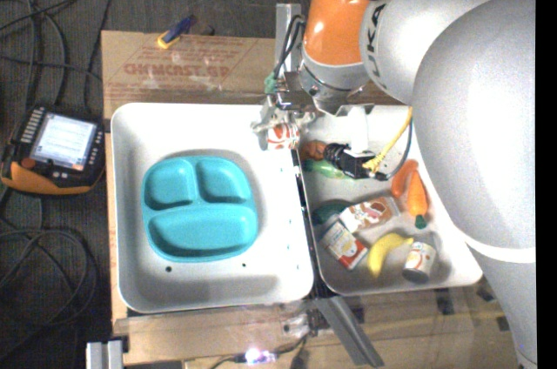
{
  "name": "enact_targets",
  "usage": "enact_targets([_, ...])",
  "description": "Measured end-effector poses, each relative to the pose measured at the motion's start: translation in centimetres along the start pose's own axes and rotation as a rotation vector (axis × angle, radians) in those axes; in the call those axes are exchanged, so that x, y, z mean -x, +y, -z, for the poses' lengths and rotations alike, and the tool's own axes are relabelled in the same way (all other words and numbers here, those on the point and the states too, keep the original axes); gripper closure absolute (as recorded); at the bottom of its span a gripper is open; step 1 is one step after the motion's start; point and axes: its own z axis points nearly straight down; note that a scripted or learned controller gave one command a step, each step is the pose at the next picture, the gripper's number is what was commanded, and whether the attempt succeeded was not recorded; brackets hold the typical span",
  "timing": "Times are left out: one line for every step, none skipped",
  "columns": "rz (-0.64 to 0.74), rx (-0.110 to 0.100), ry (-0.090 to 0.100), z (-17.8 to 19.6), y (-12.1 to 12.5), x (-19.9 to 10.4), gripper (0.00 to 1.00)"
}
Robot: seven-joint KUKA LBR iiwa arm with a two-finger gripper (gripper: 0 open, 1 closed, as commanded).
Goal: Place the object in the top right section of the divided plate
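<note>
The gripper [280,125] is hanging over the ridge where the two white bins meet, at the far end, with a small red-and-white object [280,135] sitting right at its tip. The fingers appear to be clenched around that object, though the view is coarse there and the grip looks shallow.

The teal divided plate [201,207] is lying in the left bin [130,271], well apart from the gripper, and its top right section [221,179] is waiting bare. In the right bin [452,271] a banana [385,251], a carrot [416,189] and a small carton [345,244] are lying in a loose heap.

The likely trouble from here is the carry — a thin pinch could be letting the object slip as the arm is swinging left, dropping it on the bin floor. The section is small, and a release slightly off could be sending the object over the divider into the neighbouring compartment.
</note>
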Motion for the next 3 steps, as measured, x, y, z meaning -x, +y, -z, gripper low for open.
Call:
enact_targets([0.152,0.000,0.000,-2.5,0.2,-9.6,1.00])
enact_targets([0.214,0.001,-0.002,-2.7,-2.1,-2.0,1.00])
enact_targets([0.214,0.000,0.000,-2.7,-2.1,-2.1,0.00])
